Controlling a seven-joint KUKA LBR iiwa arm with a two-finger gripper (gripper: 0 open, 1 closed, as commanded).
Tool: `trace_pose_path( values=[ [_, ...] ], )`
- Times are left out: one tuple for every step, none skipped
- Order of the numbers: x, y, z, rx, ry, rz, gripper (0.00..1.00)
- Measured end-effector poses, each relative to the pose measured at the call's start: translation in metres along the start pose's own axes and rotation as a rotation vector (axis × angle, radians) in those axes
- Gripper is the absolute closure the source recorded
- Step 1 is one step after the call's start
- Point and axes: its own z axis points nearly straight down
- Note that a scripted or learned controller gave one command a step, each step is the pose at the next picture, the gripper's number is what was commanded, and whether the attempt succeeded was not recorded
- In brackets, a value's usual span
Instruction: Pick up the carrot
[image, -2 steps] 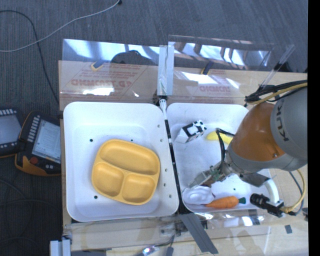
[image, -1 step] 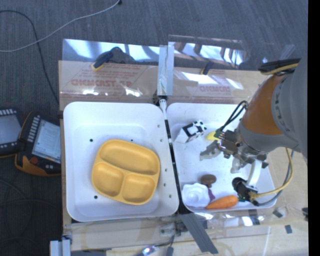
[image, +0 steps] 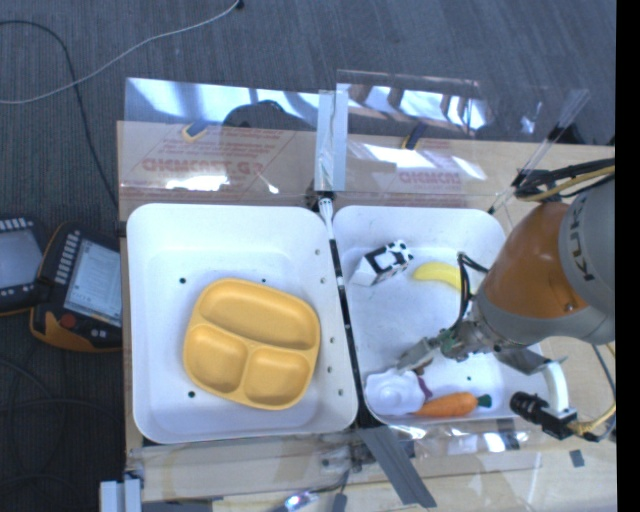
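The orange carrot (image: 447, 404), with a green stub at its right end, lies flat along the front wall of the right bin (image: 500, 232). My gripper (image: 416, 372) hangs just above and to the left of it, over the bin's front part. It is open, and nothing sits between its fingers. One finger (image: 408, 356) points left and the other reaches down toward the carrot's left tip. The grey arm with its orange band (image: 530, 268) comes in from the right and covers the right side of this bin.
A white rounded object (image: 390, 391) sits against the carrot's left end. A yellow banana (image: 438, 272) and a small black-and-white item (image: 388, 258) lie toward the back of the right bin. The left bin (image: 160, 250) holds a yellow divided plate (image: 250, 342).
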Motion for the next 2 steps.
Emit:
trace_pose_path(
  values=[
    [-0.017,-0.003,-0.025,-0.003,-0.003,-0.348,0.00],
    [-0.058,0.043,-0.024,-0.004,-0.002,-0.320,0.00]
  ],
)
